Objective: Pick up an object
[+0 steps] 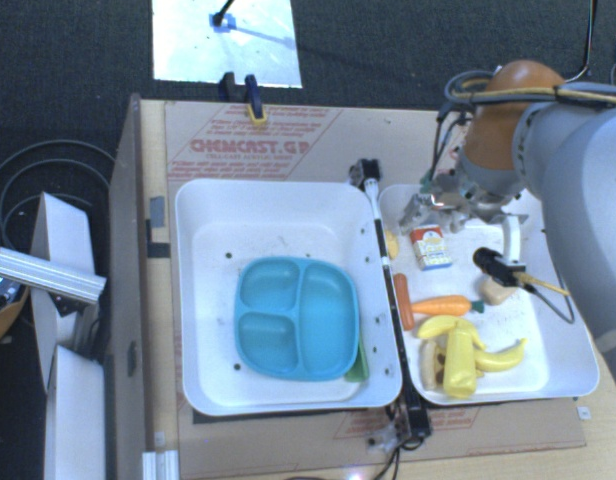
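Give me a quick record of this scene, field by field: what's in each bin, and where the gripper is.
left bin: blue divided plate
right bin: small red and white box, carrot, bananas, yellow bottle, sausage
gripper: over the right bin's far end, above the box
holding: nothing visible between the fingers

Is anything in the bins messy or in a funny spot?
A little. In the right bin, the toy food is piled together near the front: a yellow bottle lies across the bananas. In the left bin, something green pokes out from under the blue plate. Nothing looks spilled or broken.
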Robot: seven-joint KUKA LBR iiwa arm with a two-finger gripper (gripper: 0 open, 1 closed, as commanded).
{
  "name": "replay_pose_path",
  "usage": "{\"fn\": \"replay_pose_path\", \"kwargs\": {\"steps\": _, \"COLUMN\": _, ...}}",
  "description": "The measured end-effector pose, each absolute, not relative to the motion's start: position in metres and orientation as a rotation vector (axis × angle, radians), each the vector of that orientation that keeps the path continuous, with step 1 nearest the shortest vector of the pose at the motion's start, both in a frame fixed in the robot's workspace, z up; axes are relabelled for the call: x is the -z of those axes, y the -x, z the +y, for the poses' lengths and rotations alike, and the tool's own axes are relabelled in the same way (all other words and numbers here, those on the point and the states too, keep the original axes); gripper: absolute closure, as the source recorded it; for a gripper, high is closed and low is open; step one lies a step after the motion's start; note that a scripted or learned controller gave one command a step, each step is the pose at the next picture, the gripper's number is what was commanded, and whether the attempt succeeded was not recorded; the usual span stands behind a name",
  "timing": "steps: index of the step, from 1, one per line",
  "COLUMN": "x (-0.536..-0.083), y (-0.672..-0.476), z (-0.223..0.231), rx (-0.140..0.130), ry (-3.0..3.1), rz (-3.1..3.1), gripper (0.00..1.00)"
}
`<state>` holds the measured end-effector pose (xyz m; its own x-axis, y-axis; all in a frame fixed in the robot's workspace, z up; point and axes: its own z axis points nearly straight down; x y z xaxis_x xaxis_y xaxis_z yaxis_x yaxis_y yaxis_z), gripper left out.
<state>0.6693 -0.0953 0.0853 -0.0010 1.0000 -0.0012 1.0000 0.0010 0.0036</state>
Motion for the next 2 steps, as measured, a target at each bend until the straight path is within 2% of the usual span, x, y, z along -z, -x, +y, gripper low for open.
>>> {"fn": "replay_pose_path", "kwargs": {"steps": 1, "x": -0.085, "y": -0.669, "z": -0.082, "rx": -0.001, "ry": -2.214, "rz": 2.225, "gripper": 0.0}}
{"fn": "replay_pose_path", "kwargs": {"steps": 2, "x": -0.096, "y": -0.67, "z": -0.083, "rx": -0.005, "ry": -2.211, "rz": 2.225, "gripper": 1.0}}
